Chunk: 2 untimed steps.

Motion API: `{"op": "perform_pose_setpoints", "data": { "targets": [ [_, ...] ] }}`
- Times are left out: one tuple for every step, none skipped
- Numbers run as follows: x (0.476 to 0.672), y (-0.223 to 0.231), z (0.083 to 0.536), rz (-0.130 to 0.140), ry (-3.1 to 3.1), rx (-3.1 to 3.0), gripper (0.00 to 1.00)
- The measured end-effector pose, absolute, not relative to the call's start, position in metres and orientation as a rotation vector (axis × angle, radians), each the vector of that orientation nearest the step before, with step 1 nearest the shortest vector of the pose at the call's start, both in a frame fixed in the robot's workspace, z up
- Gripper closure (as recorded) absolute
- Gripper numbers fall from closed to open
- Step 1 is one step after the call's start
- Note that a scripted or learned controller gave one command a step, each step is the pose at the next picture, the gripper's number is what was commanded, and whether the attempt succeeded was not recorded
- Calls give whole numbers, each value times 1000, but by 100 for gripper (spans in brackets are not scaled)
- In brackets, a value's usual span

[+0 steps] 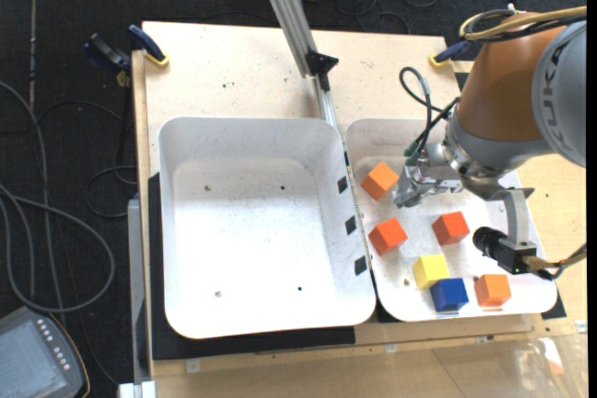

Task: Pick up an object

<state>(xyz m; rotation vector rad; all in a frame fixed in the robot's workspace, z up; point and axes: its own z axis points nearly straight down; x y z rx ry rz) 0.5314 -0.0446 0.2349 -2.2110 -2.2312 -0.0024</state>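
And here we are over the table (pixel 242 70), two shallow white bins side by side. The left bin (pixel 187 200) sits toward the table's left edge; the right bin (pixel 373 137) is by the right edge, and that is where all the blocks are.

The arm (pixel 518 98), grey with its orange band, reaches in from the right and hangs over the far part of the right bin. Its claw (pixel 415 186) is down low, just beside an orange cube (pixel 380 181) that lies near the wall between the bins. Whether the claw stands apart or together cannot be told from here; the metal parts blur into one another. No block is visible in its grip.

Across the rest of the right bin: a second orange cube (pixel 387 235) nearer the front, a red-orange cube (pixel 451 227) to its right, then a yellow cube (pixel 430 269) touching a blue cube (pixel 449 294) at the front edge, and one more orange cube (pixel 492 290) in the front right corner.
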Motion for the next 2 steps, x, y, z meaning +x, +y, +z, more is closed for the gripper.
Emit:
{"op": "perform_pose_setpoints", "data": {
  "targets": [
    [530, 6, 225, -1, -2230, -2210, 100],
    [537, 57, 220, -1, -2230, -2211, 100]
  ]
}}
